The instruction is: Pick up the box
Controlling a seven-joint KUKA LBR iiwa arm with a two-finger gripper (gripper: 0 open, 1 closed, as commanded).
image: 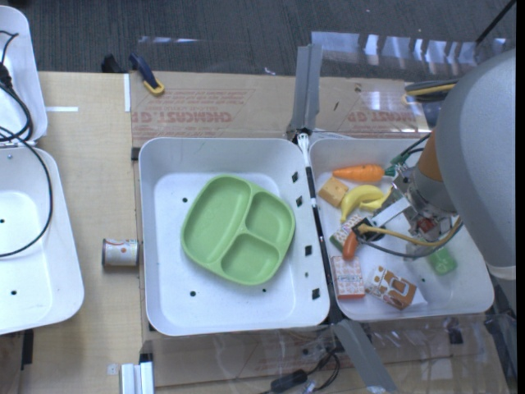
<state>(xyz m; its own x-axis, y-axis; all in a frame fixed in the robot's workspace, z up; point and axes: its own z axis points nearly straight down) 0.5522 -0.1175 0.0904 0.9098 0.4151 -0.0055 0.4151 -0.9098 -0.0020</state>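
Two small boxes lie near the front of the right bin [472, 298]: a red and white box [349, 277] and, beside it, an orange and brown box [391, 287]. The grey arm reaches in from the right and covers the bin's right half. My gripper [422, 220] hangs over the middle of that bin, above and to the right of both boxes, apart from them. Nothing shows held in it.
A carrot [358, 172], a tan block [333, 192], a banana [363, 197] and a small striped packet [343, 235] lie in the right bin's left half. A green piece [443, 261] sits under the arm. The left bin [156, 220] holds a green divided plate [238, 230].
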